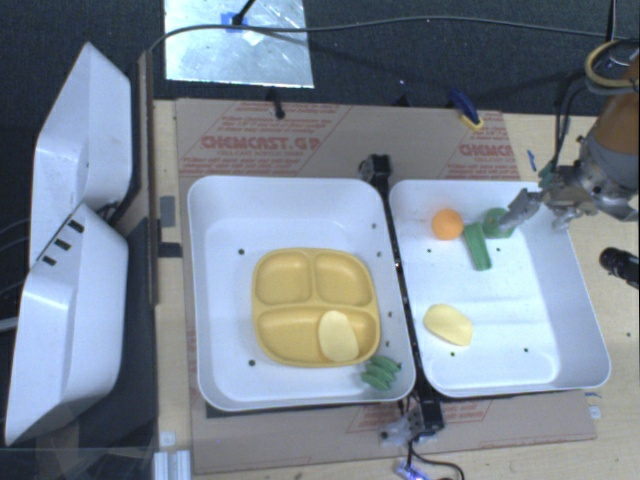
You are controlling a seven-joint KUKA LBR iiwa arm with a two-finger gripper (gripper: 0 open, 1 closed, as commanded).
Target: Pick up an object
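In the right bin (560,368), a green stick-shaped piece (479,247) lies near the back, with an orange ball (447,224) just to its left. A yellow lemon-like piece (448,324) rests nearer the front. My gripper (508,218) reaches in from the right and hangs low over the upper end of the green piece. Whether it touches the piece I cannot tell. In the left bin (220,268) sits a yellow divided plate (300,303) with a pale yellow oval piece (338,335) on it. A green ridged piece (381,372) lies at that bin's front right corner.
White housings (70,258) stand to the left of the bench. A shiny metal sheet (237,28) lies behind the bins, and cables run across the back. A black clamp (377,166) sits between the bins at the rear.
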